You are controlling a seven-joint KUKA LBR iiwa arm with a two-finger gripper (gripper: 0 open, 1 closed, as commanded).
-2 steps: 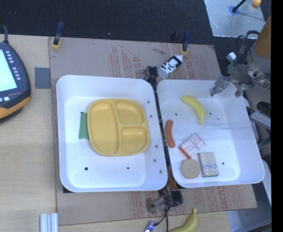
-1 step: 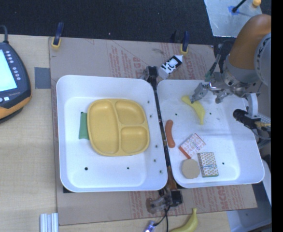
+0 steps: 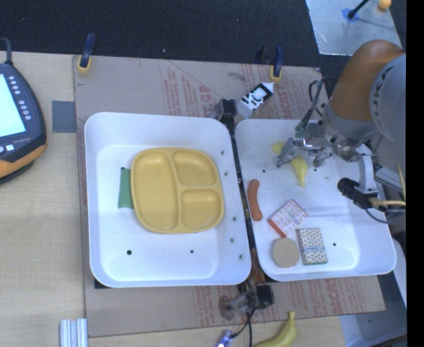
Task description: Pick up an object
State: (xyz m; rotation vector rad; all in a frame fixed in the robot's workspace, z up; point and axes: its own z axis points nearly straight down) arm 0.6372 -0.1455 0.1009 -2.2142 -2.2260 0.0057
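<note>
Pincer (image 3: 299, 152) metal, fingers spread, over yellow banana-shaped piece (image 3: 299, 169) | right bin (image 3: 386, 255) glossy white plastic

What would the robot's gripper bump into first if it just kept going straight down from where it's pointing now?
Probably the yellow object lying in the right bin: the gripper hangs right over it. From this slanted view depth is hard to judge, so it might touch the bin floor beside it.
</note>
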